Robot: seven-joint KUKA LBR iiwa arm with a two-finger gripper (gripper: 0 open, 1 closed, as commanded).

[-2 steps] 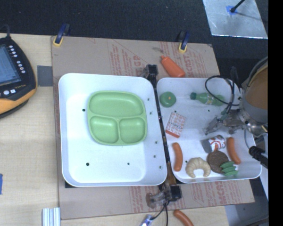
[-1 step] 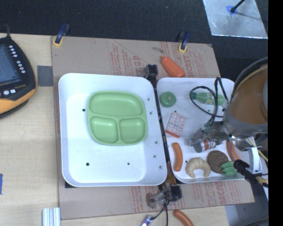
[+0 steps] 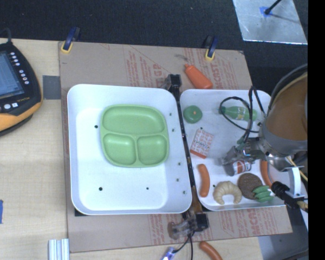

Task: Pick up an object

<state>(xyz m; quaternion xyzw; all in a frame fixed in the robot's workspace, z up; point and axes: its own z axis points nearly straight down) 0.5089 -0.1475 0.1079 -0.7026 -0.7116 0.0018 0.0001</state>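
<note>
Over right bin (image 3: pixel 206 96), gripper (image 3: pixel 235 160) low among clutter, arm entering from right. Fingers' state: cannot tell, wrist and cables mask them. Small can (image 3: pixel 242 167) directly beside gripper tip. Croissant (image 3: pixel 227 192) and brown cookie (image 3: pixel 249 183) nearer bin's front edge. Sausage (image 3: pixel 204 180) left of croissant. Green divided plate (image 3: pixel 134 135) in left bin (image 3: pixel 81 145).

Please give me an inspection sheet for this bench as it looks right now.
Surface: cardboard sheet clamped on a wooden bench, two white bins.
Job's things: right bin holds a croissant, sausage, packet, green disc, green bottle.
Clutter: green divided plate in left bin; carrot outside.
Hand: low over right bin.
Cables: black loop by the hand.
Surroundings: control tablet at left.
</note>
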